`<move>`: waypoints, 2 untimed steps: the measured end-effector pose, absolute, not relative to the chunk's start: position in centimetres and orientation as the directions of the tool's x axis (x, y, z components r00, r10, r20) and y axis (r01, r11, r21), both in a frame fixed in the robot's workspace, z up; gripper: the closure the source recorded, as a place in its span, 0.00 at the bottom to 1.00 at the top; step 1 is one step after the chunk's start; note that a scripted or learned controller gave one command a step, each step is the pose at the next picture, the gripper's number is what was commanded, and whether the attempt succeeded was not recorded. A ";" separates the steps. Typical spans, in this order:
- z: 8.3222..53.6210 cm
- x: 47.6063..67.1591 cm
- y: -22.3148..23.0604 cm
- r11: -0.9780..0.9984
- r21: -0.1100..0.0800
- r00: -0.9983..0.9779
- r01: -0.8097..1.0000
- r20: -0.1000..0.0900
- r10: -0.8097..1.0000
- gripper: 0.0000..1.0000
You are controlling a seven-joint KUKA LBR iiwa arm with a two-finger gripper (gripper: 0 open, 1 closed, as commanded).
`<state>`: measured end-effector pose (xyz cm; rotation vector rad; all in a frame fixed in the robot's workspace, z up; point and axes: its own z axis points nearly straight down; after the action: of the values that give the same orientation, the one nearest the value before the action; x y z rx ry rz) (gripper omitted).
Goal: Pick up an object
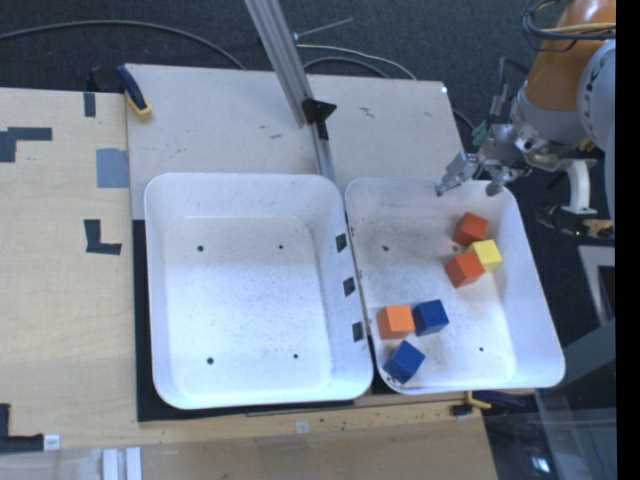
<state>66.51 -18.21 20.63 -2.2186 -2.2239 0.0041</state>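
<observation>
claw (pixel 468 176): fingers apart, nothing between them, over right bin's (pixel 530 358) far rim | target: red cube (pixel 471 228) | risk: yellow cube (pixel 488 255) close by, may get nudged

metal rail (pixel 283 53) slanting over bench | yellow-handled clamp (pixel 133 90) (bench's far-left corner) | grey tape patch (pixel 112 167)

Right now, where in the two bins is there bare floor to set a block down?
The left bin has bare floor wall to wall. In the right bin, the upper left is free; the blocks crowd the right side and the lower left.
</observation>
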 end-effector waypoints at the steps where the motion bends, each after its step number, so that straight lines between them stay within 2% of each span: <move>1: 22.3 63.8 -16.3 0.002 -0.001 -0.002 1.000 -0.001 1.000 0.00; 2: 12.5 59.4 -13.1 0.002 -0.012 -0.002 1.000 0.002 1.000 0.00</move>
<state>59.42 -13.12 12.54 -2.2121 -2.2163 0.0106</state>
